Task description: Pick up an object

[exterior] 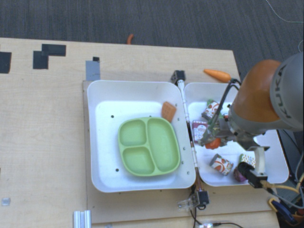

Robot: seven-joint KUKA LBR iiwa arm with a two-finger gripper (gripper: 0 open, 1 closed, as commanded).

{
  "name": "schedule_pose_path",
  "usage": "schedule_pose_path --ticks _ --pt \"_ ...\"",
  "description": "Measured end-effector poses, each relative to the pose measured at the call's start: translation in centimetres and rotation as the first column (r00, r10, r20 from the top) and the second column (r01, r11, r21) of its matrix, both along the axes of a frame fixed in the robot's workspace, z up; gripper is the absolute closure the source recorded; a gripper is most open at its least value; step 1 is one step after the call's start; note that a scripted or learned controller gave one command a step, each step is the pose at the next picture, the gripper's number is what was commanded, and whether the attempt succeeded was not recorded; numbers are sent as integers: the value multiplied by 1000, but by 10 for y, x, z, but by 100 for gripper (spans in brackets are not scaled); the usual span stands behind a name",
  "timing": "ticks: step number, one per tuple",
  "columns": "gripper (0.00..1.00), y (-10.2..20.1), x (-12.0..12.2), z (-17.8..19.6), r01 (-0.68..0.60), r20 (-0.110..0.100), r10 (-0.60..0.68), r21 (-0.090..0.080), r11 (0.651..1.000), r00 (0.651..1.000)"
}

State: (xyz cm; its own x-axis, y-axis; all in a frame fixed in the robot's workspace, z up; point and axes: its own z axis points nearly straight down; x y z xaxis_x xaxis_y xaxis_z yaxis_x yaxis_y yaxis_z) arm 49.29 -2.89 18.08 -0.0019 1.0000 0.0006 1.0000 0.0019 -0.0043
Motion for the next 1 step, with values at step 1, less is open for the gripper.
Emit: schedule_pose_path --ticks 1 --pt "100 7 -5 0 -1 0 1 0 1000 1000"
